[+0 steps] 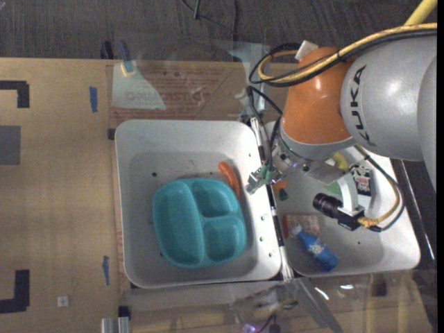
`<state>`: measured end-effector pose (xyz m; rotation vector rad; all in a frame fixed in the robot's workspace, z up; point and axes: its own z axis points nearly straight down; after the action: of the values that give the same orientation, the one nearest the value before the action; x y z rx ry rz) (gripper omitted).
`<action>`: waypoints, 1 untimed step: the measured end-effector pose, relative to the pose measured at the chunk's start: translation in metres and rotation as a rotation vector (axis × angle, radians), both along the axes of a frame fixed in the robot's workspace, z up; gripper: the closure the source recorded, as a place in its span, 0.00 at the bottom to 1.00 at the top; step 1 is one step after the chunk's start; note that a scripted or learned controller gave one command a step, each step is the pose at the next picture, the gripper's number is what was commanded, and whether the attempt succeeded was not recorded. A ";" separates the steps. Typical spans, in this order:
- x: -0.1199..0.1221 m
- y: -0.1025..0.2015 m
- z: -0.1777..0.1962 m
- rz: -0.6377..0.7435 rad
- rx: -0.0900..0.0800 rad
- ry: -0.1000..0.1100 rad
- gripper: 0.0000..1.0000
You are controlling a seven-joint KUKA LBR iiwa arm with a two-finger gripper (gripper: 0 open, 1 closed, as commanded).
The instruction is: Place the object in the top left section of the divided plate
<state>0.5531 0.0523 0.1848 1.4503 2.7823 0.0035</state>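
A wooden tabletop [55,207] carries 2 shallow white bins side by side. The left bin [139,144] holds a teal divided plate [200,222] with 3 sections, lying flat a little below the bin's middle and closer to its right wall. An orange carrot-shaped object [229,176] lies on the bin floor just beyond the plate's upper right edge, touching or almost touching the rim, and outside every section. Its long axis runs at a slant, parallel to the bin's right wall.

The grey KUKA arm [388,96] reaches in from the right, its orange band [316,113] hanging over the right bin's upper left part. The gripper [258,179] sits above the wall shared by the 2 bins, just to the right of the carrot-shaped object. Whether it is wide or narrow cannot be told, since the parts at its tip are small and blurred; nothing can be seen held in it.

In the right bin [402,248], a blue bottle-like object [316,248] lies near the lower left corner, with a small reddish packet [300,224] just above it. A black cylindrical camera [333,208] on the wrist hangs above them. Blue tape marks [93,100] sit on the tabletop near the left bin's upper left corner.
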 end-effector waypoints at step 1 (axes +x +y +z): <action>-0.058 0.039 0.038 0.186 0.000 0.006 1.00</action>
<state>0.4950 0.0914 0.2228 1.1883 2.9099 -0.0001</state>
